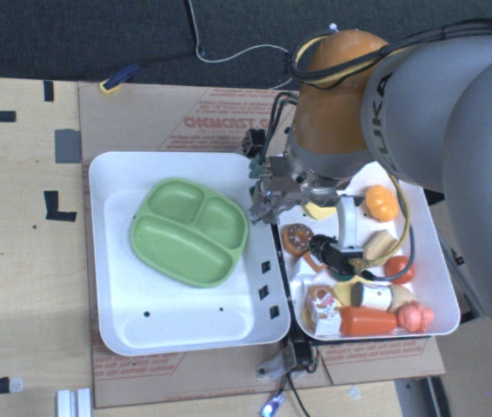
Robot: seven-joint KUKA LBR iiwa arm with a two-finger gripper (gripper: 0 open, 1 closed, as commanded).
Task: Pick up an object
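Camera view showed the grey arm (428, 102) hanging low over the right bin (442, 259), with its end effector (268, 200) near the wall between the two bins; I could not tell its state. The right bin was crowded with toy food, and a long orange-red piece (369, 321) lay flat along the front edge, pointing left to right, with a pink toy (415, 317) touching its right end. The left bin (111, 233) had lots of open white floor around a green plate (189, 230).
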